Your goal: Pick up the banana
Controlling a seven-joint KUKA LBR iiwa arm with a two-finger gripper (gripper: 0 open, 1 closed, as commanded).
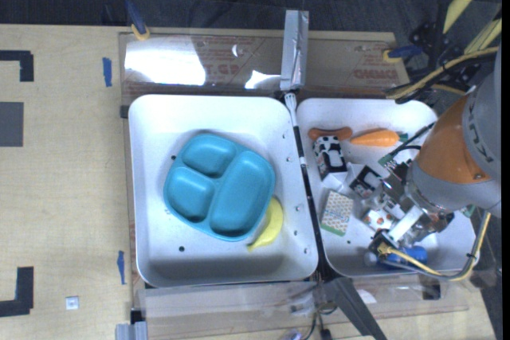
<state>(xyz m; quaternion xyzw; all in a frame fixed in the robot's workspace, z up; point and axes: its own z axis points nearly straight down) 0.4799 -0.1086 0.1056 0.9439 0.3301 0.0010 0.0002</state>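
Banana (269,225): in the left bin (151,171), toward its near-right corner, tucked against the near-right edge of the blue divided plate (221,185) and partly under its rim. Only a curved yellow crescent shows, smooth skin.

Plate: glossy turquoise plastic, three rounded compartments, roughly centred in that bin. Both bins are shallow white plastic with rounded corners and a matte finish.

Arm (458,159): over the right bin (446,263), grey body with the orange band, cables trailing off its side. Gripper (396,231) hangs low near that bin's near edge, among clutter, well apart from the banana. Can't tell whether it's spread or closed, too much hardware overlapping.

Right bin contents: an orange carrot-shaped toy (373,138) by the far edge, a black-and-white patterned piece (328,153) near the far-left corner, a flat speckled card (335,212) along the left edge, something blue (405,255) at the near edge just beside the gripper.
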